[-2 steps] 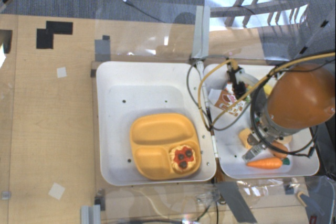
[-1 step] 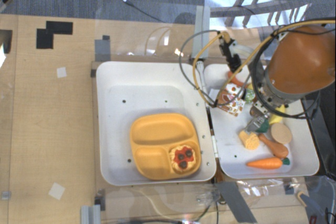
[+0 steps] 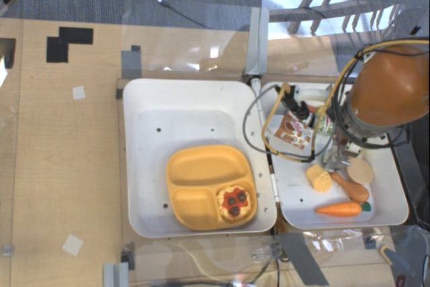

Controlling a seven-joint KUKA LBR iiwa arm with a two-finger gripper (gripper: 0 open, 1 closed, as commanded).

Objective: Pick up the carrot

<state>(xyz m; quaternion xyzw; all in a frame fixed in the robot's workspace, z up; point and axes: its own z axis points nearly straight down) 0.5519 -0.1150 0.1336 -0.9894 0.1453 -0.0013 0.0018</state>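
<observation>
The carrot (image 3: 342, 209) lies along the near edge of the right bin (image 3: 396, 212), apart from the gripper (image 3: 334, 159). The gripper hangs above the corn piece (image 3: 320, 179) and sausage (image 3: 352, 187), which lie just beyond the carrot, so a descent here risks catching those instead.

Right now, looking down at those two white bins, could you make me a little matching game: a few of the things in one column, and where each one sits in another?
Things:
1. carrot
2. yellow divided plate
3. small pizza
4. corn piece

Places:
A. in the left bin
B. near the front edge of the right bin
C. in the plate's lower right compartment
D. in the right bin, just below the robot's hand

Pairs: 1-B, 2-A, 3-C, 4-D
</observation>
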